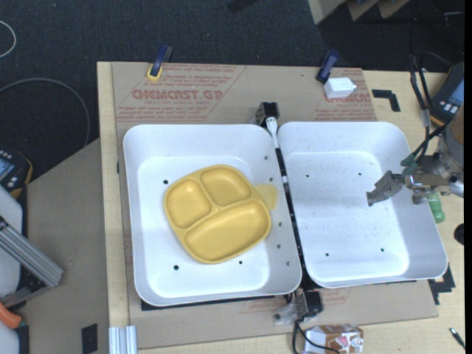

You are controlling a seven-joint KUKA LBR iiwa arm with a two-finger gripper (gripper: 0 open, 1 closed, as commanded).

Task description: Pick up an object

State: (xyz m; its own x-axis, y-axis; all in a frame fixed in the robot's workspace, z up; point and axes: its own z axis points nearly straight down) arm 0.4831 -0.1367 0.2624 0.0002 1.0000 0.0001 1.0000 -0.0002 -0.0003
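- my gripper (383,190): over the right bin's (346,271) right half, near its right wall; whether it is released or clenched cannot be told here.
- yellow divided plate (217,212): lies flat in the left bin (147,257), three compartments facing up, well apart from my gripper.

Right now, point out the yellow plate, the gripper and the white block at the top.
yellow plate (217,214), camera view, on the ridge where its three sections meet.
gripper (380,191), camera view, between its fingertips over the right bin.
white block (339,88), camera view, on its top face.
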